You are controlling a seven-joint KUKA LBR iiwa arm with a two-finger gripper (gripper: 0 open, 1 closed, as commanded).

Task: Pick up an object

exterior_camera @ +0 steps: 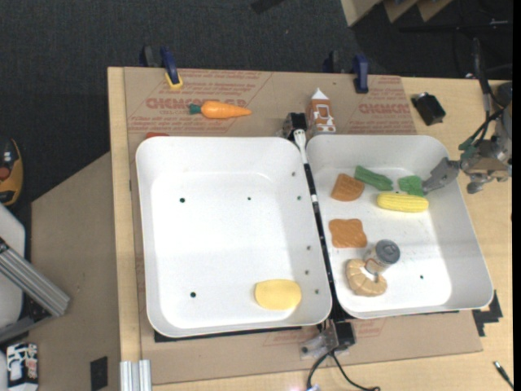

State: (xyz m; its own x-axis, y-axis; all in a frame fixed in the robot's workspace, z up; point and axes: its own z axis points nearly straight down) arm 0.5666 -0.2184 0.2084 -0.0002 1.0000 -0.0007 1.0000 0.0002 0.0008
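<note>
Resting in right bin [456,296]: ridged yellow corn [402,203], flat toast [348,233].

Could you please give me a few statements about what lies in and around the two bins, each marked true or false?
1. The yellow oval piece lies in the left bin. True.
2. The toy carrot lies in the right bin. False: it rests on the cardboard behind the left bin.
3. The corn cob lies in the right bin. True.
4. The end effector is over the left bin. False: it is at the right bin's far right edge, near the corn cob.
5. Two orange-brown slices lie in the left bin. False: both are in the right bin.
</note>
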